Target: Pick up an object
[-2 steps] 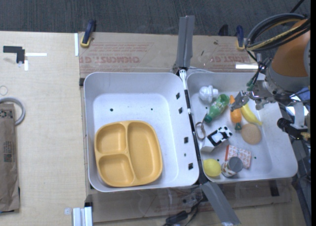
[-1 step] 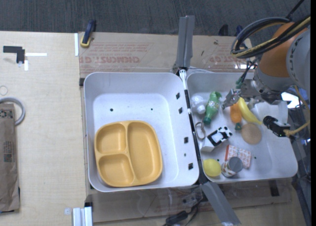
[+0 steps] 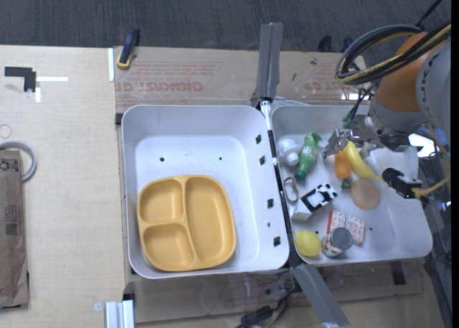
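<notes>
Camera view: banana (image 3: pixel 361 164) beside hand (image 3: pixel 337 141)

Yellow banana (image 3: pixel 358 163) tilted in right bin (image 3: pixel 401 247), upper middle, touching orange ball (image 3: pixel 343 166), above tan disc (image 3: pixel 365 194).

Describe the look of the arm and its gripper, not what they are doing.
The arm is grey and rounded, with a broad orange band above the wrist. Black and yellow cables loop over it at the top. The gripper is small, of grey metal, with thin fingers.
</notes>
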